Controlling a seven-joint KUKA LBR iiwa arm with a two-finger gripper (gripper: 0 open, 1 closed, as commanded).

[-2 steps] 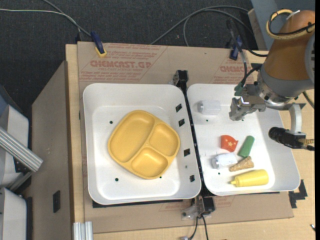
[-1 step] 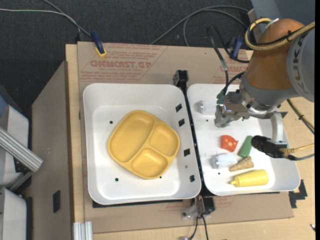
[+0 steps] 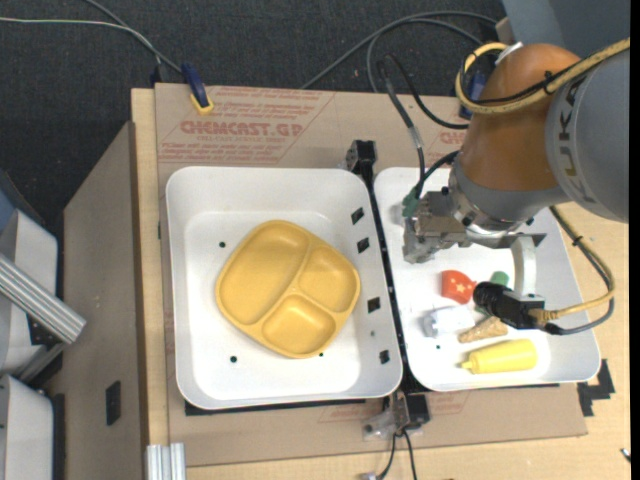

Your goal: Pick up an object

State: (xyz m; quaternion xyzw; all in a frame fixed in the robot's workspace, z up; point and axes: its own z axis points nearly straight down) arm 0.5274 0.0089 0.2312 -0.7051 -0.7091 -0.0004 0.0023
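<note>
Cannot tell whether fingers of gripper (image 3: 432,236) are spread or clenched, hovering at ten o'clock in right bin (image 3: 570,368). Red toy tomato (image 3: 457,286) just below; yellow piece (image 3: 499,357) at six o'clock. Yellow divided plate (image 3: 288,288) centred in left bin (image 3: 190,268).

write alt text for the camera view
A grey and orange robot arm hangs its claw over the right white bin, which holds a red toy, a yellow bottle and small items; the left bin holds a yellow divided plate.

"CHEMCAST", seemingly, on cardboard sheet (image 3: 250,118)
</note>
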